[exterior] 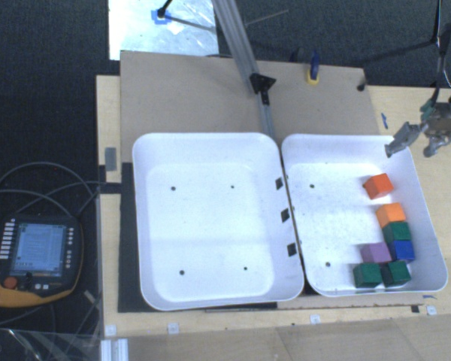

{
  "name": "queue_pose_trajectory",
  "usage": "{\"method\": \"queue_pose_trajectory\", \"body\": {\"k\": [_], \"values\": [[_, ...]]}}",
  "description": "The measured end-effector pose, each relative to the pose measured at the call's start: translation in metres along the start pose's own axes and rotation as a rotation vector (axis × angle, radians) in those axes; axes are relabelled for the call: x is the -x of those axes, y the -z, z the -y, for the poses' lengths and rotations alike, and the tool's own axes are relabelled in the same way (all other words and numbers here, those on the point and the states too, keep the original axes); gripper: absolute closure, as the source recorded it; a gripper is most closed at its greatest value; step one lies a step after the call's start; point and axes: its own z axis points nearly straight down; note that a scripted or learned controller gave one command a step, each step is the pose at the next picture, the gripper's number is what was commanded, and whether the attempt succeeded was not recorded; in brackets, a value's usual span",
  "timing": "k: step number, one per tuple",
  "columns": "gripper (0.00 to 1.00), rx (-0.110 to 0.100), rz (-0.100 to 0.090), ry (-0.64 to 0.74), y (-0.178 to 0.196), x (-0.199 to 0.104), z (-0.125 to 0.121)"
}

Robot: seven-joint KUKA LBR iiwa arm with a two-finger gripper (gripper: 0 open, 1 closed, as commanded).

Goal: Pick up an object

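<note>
Several small blocks lie along the right side of the right bin [323, 156]. A red-orange block [377, 186] sits apart from the others, nearest the far wall. Below it an orange block [391, 213], a dark green block [397, 232] and a blue block [403, 250] form a column. A purple block [375, 253] and two green blocks [367, 275] [395, 274] crowd the near right corner. My gripper [411, 147] hovers over the bin's far right rim, above the red-orange block, open with nothing between its fingers.
The left bin [158, 156] adjoins the right one, with black clips [285, 214] on the shared wall. A slanted metal pole [237, 32] crosses the back. A teach pendant [34, 258] lies off the bench at the left.
</note>
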Motion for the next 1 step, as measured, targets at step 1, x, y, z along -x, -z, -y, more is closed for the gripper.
{"method": "queue_pose_trajectory", "body": {"k": [1], "values": [[0.0,0.0,0.0,0.0,0.0001,0.0002,0.0001]]}}
